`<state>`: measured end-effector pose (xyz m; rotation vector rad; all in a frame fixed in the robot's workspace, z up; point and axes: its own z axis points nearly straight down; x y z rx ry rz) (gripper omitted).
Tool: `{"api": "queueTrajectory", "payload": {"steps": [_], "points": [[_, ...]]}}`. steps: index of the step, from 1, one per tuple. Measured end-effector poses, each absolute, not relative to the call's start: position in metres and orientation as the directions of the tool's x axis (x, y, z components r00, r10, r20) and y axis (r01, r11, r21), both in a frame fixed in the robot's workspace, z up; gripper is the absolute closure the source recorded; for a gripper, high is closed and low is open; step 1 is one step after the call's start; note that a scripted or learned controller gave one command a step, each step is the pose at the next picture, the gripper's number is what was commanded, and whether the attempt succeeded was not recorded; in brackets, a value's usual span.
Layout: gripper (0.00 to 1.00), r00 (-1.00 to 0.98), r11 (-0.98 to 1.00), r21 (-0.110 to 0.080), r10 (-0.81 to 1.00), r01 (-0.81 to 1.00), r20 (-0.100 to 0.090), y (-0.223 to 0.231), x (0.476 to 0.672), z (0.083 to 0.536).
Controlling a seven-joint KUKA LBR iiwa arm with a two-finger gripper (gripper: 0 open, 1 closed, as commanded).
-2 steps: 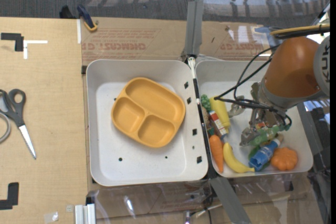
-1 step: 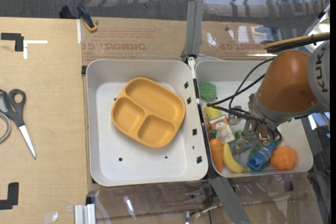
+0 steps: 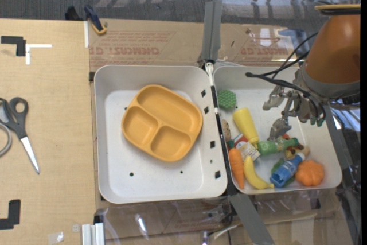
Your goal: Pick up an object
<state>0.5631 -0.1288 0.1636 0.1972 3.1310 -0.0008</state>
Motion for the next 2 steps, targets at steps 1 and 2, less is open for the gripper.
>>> {"api": "queueTrajectory", "payload": {"steps": [1,2], "points": [[0.0,-0.998,0.998,-0.002,0.062,0.062,-0.004,-0.101,0.564,0.093],[0.0,-0.991,0.991,0.0,0.136,0.136,-0.008,-0.145,0.658,0.169]]}}
